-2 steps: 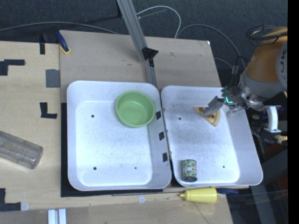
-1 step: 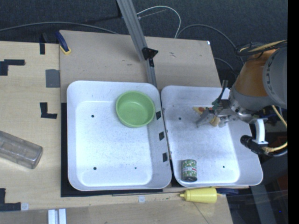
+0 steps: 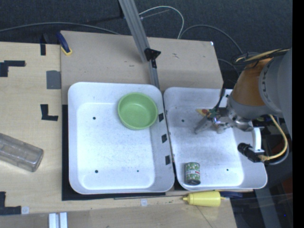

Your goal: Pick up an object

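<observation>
On surface (image 3: 118,65): two white bins (image 3: 83,175)
Left bin: green bowl (image 3: 137,110)
Right bin: can (image 3: 192,173), claw (image 3: 205,124) apart

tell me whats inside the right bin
A small green can near the front wall of the right bin, and the gripper reaching in. The arm covers the bin's far right part.

The pale wooden worktop (image 3: 28,103) carries two shallow white bins side by side, the left bin (image 3: 76,141) touching the right bin (image 3: 247,175). A clear plastic tube (image 3: 19,152) lies on the worktop near its left edge, and a yellow bottle (image 3: 205,199) lies on its side just beside the right bin's front rim.
</observation>
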### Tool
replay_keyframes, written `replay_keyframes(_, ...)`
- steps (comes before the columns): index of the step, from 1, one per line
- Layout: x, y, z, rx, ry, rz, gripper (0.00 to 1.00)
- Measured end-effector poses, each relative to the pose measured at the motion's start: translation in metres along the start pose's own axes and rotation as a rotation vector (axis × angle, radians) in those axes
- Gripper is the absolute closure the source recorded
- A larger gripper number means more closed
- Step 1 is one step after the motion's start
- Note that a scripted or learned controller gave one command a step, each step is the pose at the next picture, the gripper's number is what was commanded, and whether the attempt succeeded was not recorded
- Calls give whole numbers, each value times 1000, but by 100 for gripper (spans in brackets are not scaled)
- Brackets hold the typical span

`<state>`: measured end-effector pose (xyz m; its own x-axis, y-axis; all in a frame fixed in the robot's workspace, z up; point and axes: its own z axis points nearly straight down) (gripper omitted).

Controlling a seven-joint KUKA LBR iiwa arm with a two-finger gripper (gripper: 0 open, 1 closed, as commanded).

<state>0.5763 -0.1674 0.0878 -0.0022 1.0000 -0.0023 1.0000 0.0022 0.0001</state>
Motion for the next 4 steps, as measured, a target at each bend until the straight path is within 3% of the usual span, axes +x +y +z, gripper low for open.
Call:
replay_keyframes(1, 1, 0, -12, 0, 2, -1, 100)
replay_keyframes(4, 4, -5, -151, -4, 1, 1, 100)
